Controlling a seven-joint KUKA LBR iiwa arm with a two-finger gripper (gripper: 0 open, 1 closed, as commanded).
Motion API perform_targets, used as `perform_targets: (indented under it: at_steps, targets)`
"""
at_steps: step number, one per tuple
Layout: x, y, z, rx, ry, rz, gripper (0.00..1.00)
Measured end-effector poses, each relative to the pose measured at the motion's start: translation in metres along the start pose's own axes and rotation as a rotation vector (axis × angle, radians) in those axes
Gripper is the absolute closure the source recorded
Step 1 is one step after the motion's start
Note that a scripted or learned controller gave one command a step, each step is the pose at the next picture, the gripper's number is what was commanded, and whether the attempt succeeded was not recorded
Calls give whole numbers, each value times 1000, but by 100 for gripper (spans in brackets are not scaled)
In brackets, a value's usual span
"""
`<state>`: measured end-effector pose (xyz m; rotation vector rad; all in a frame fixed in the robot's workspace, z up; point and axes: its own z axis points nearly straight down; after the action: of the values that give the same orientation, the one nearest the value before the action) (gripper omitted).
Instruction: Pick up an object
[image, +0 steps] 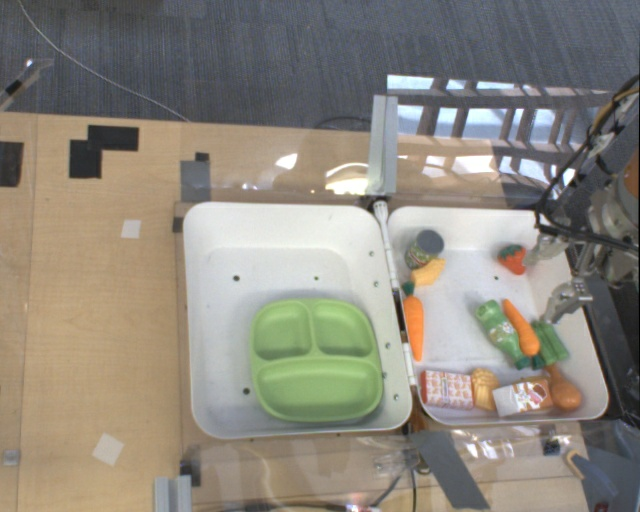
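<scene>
Broadly, two shallow white bins sit side by side on the bench. Left bin (215, 300): holds a green divided plate (316, 360), lying flat toward its near side. Right bin (470, 265): holds the small items. The grey arm (612, 165) enters from the far right; its gripper (558, 275) hangs over the bin's right edge, fingers parted, nothing between them. Left of the gripper lies a green packet (498, 330) with a small carrot (520, 327) across it. A larger carrot (413, 327) lies along the bin's left wall. Near wall: a red-and-white box (447, 389) and a milk carton (522, 398). Far side: a yellow piece (428, 271) touching a dark can (429, 243), and a strawberry (513, 259) near the gripper.
</scene>
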<state>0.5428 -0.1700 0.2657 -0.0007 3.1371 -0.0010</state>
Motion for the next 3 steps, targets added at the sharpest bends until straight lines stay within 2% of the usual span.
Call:
perform_targets:
  at_steps: [1,2,3]
  targets:
    - [10,14,159,-6,7,-490,0]
    - [21,-1,175,1,-10,-442,0]
    - [15,1,163,7,-26,-451,100]
